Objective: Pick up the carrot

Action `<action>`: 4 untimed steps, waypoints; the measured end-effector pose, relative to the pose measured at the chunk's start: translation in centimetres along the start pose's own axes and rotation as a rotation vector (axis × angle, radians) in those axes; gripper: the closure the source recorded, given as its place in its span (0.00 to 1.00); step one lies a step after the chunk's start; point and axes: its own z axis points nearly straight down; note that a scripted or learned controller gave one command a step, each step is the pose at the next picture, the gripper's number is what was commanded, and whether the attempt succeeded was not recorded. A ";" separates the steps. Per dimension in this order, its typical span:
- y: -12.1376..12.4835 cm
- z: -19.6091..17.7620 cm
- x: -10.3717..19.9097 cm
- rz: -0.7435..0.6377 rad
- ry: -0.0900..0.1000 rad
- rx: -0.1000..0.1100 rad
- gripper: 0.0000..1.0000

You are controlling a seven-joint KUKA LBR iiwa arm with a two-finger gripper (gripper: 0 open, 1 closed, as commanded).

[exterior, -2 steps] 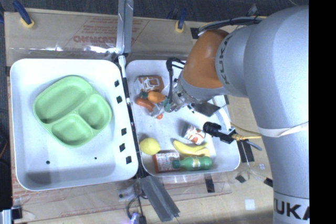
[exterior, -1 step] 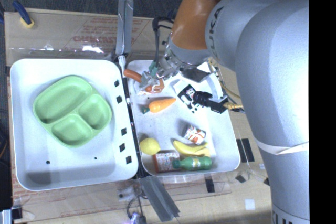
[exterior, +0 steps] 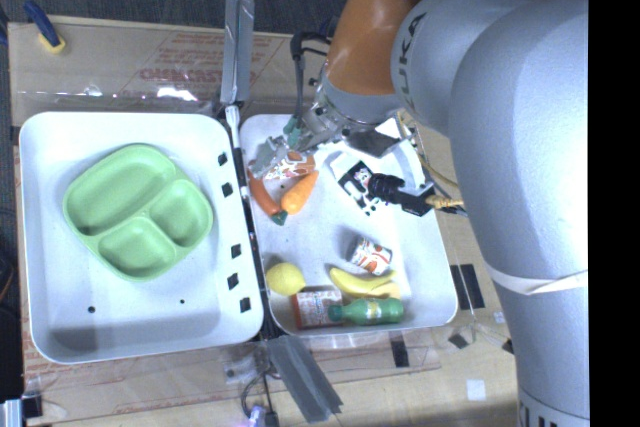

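The orange carrot [exterior: 298, 192] lies in the upper left part of the right bin [exterior: 432, 267], close to the wall between the two bins. A darker red-orange piece [exterior: 261, 196] lies against its left side. My gripper [exterior: 279, 156] hangs right over the carrot's upper end, touching or nearly touching it. The arm's orange band and grey body come in from the upper right and hide the bin's far right corner.
A yellow lemon [exterior: 285, 277], a banana [exterior: 362, 283], a small can [exterior: 372, 256] and a lying bottle with a red label [exterior: 345, 310] sit along the right bin's near side. A green divided plate [exterior: 138, 210] lies in the left bin [exterior: 60, 325].
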 end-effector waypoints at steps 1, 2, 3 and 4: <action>-6.7 0.1 -0.9 0.010 0.000 0.001 0.00; -6.7 0.1 -0.9 0.010 0.000 0.001 0.00; -2.6 7.3 -7.0 0.065 0.000 0.001 0.00; -2.5 6.4 -6.8 0.057 0.001 0.002 1.00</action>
